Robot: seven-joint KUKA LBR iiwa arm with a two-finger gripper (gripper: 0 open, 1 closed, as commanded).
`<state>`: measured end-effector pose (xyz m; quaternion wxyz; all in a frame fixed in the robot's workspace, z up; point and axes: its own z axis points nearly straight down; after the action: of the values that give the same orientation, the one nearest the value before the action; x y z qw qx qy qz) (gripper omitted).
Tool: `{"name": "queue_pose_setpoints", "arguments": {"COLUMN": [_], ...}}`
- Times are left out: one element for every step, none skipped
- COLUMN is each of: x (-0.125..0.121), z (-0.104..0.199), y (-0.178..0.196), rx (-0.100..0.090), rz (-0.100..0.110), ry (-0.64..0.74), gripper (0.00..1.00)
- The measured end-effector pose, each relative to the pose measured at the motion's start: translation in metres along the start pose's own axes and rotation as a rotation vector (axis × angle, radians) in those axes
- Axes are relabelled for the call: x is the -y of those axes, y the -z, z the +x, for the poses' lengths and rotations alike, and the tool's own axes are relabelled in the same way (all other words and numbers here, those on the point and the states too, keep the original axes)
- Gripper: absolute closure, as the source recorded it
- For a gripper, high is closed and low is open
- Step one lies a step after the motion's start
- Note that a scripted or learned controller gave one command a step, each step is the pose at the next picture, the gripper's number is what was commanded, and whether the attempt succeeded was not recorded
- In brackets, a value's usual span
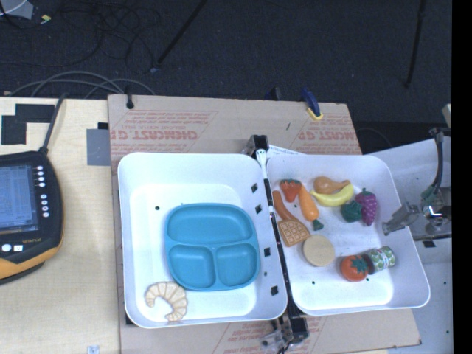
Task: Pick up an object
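The right bin (402,293) holds several toy foods: a banana (333,195), an orange carrot (308,203), purple grapes (367,205), a waffle (293,232), a round beige cookie (319,251), a tomato (353,268) and a green can (380,258). My gripper (404,217) is at the right rim of this bin, just right of the grapes and above the can. It touches none of the toys that I can see. Its tip is small and grey against the bin wall.
In the left bin (136,198) lie a blue divided plate (212,245) and a croissant (167,299) near the front corner. A tablet-like pendant (26,205) rests on the bench at the far left. Clips (259,147) join the bins in the middle.
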<state>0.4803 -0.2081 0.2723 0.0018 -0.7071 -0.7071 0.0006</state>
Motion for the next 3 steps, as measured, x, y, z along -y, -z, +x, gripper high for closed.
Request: {"name": "queue_pose_setpoints", "arguments": {"x": [-0.003, 0.003, 0.004], "z": [-0.008, -0.007, -0.006], "y": [-0.156, 0.045, 0.045], "rx": [0.012, 0.008, 0.001], "rz": [-0.025, -0.019, -0.001], "ry": [0.002, 0.002, 0.002], "gripper": [0.00, 0.00, 1.00]}}
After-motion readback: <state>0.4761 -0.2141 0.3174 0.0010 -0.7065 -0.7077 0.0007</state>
